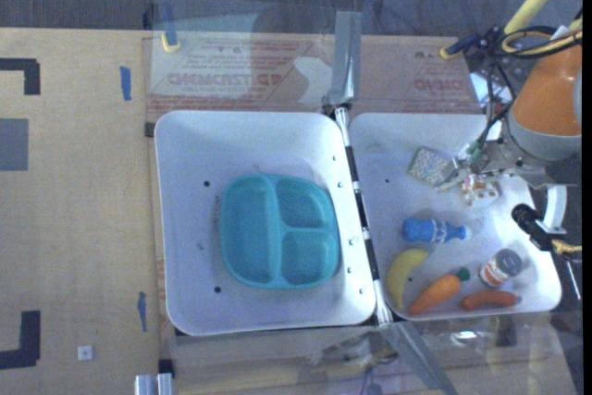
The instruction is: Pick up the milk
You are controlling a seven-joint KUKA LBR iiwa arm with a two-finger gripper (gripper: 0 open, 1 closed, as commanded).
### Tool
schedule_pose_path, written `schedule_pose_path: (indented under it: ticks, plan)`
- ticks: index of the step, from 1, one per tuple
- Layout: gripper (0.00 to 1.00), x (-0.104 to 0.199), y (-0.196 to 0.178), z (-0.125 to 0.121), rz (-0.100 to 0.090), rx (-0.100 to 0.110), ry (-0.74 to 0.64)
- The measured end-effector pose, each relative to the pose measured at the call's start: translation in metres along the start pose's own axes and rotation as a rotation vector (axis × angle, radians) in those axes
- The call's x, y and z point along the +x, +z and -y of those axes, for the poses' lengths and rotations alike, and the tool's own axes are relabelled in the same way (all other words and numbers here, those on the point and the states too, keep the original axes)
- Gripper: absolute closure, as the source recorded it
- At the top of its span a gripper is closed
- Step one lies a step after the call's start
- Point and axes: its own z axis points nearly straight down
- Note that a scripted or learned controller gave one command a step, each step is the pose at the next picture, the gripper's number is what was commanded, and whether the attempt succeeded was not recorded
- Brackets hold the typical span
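Inspected two white bins set side by side on the bench. Found in the left bin [185, 153] a teal divided plate [279, 231], lying flat near the middle.

Noted the grey arm [546, 111] with its orange band reaching in from the right, over the upper right part of the right bin [379, 139]. Located the gripper [469, 173] low over that bin's upper middle. Could not tell from this slant how far the gripper stood open, nor whether it had hold of anything.

Took the milk [482, 190] to be a small white carton with red marking, lying on the bin floor just beside and below the gripper, close enough that touching could not be ruled out or confirmed. Recorded a small patterned packet [427, 166] just to the left of the gripper.

Logged further down in the same bin: a blue bottle [433, 230] on its side, a banana [405, 271] near the left wall, a carrot [437, 291] beside the banana, a small jar [502, 267] with a red label, and an orange-red piece [488, 300] along the lower edge.
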Motion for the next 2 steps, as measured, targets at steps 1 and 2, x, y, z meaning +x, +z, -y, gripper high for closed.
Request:
schedule_pose_path:
  ticks: [1,2]
  plan:
    - [0.00,-0.0043,0.0014,-0.0001,0.000,0.002,-0.093]
    - [0.00,-0.0051,0.0016,0.0003,0.002,0.003,-0.156]
